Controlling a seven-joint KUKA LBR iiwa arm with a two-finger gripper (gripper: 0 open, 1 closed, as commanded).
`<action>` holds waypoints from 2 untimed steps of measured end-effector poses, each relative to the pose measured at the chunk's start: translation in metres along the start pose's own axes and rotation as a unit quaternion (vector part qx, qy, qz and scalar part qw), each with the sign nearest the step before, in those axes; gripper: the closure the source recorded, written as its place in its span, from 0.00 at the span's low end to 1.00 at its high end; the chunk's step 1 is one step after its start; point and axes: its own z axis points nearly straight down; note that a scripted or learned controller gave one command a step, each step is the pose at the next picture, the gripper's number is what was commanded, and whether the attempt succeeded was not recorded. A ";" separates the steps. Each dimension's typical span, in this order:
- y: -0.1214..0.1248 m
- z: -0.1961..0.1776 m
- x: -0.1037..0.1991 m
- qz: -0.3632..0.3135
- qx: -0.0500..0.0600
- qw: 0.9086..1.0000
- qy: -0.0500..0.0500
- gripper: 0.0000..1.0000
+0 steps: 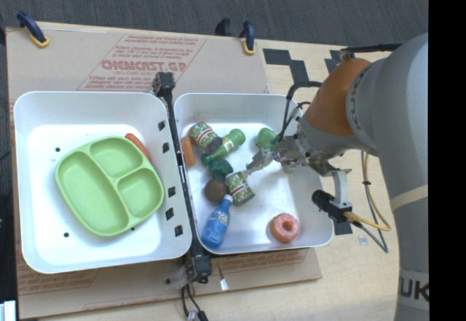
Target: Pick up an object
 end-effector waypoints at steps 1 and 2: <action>0.000 -0.010 0.000 -0.001 0.000 1.000 0.000 1.00; 0.000 -0.010 0.000 -0.001 0.000 1.000 0.000 0.00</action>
